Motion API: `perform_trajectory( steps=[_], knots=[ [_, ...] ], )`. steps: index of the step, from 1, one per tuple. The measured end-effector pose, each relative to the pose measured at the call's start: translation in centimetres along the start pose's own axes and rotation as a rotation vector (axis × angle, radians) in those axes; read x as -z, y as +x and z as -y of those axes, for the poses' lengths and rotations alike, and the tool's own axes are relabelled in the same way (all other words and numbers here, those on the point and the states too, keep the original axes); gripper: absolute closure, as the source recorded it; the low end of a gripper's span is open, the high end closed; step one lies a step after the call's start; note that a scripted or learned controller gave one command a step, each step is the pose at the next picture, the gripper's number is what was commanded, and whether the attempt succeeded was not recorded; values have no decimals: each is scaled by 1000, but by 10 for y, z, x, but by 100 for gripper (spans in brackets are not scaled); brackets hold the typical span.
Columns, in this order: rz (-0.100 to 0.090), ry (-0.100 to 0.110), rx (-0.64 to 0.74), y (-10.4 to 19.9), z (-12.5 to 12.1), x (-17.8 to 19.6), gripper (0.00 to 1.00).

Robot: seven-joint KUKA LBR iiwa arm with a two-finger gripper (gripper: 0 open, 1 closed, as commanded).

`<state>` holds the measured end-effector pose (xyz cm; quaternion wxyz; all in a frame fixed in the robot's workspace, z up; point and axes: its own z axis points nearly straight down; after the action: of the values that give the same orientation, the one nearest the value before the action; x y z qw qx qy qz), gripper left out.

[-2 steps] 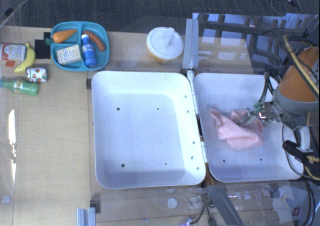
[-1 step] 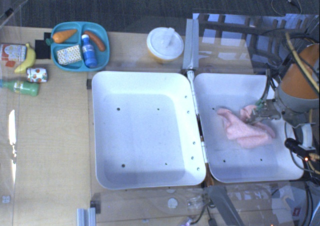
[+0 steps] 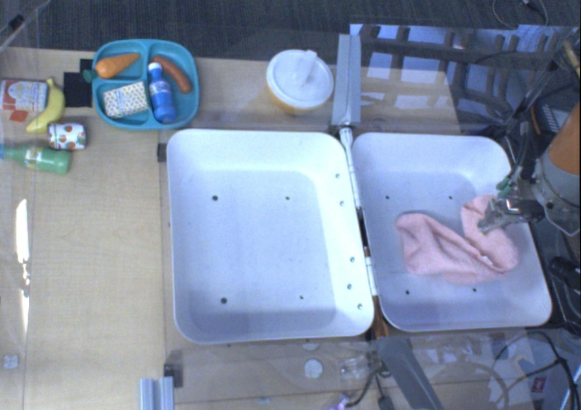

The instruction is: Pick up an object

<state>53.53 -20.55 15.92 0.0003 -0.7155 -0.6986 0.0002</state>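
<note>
A pale wooden bench (image 3: pixel 91 290) fills most of the frame, with dark carpet along the top edge, and two shallow white bins sit side by side on it. The right bin (image 3: pixel 427 163) holds a crumpled pink cloth (image 3: pixel 445 249), lying in its lower right part, spread from the bin's middle toward its right wall. The gripper (image 3: pixel 502 211) is down at the cloth's upper right corner, at the right edge of the frame, its metal tips touching or just above a raised fold of the fabric; whether the tips are spread or pinching the cloth cannot be told from here. The grey arm (image 3: pixel 558 172) with its orange band enters from the right edge just above it. The left bin (image 3: pixel 254 236) sits just beside the right one, the two touching along a central seam. Above that seam, near the top middle of the frame, stands a white lidded cup (image 3: pixel 300 80). In the upper left, a blue divided tray (image 3: pixel 186 82) carries toy food, including a carrot (image 3: pixel 118 64) and a small blue bottle (image 3: pixel 162 95). At the far left edge lie a banana (image 3: pixel 50 107), a small can (image 3: pixel 67 135) and a green bottle (image 3: pixel 38 158).
</note>
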Motion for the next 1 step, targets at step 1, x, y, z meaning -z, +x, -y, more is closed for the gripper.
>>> perform_trajectory(
  steps=[1],
  knots=[
    [0, 0, -64, 51, -36, 43, 100]
  ],
)
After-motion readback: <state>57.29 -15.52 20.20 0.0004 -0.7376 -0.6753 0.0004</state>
